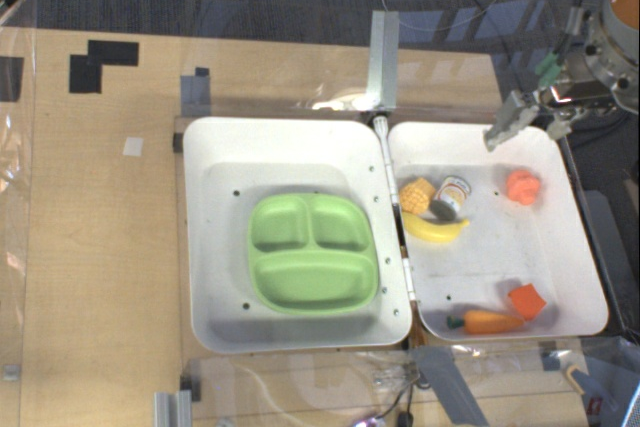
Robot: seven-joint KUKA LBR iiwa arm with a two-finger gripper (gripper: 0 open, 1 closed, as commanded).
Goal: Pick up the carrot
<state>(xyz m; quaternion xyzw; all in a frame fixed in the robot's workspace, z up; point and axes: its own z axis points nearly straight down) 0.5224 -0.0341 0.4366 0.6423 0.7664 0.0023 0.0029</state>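
The carrot (487, 321), orange with a small green end, lies on its side along the front wall of the right bin (570, 245). My gripper (528, 127) hangs over that bin's far right corner, well away from the carrot. Its two fingers (503, 129) stand apart, so it is open with nothing between them.
An orange block (527, 300) sits just right of the carrot. A pink lumpy item (523, 186), a banana (437, 228), a small can (452, 195) and a yellow item (417, 194) lie farther back. The left bin (215, 215) holds a green divided plate (312, 250).
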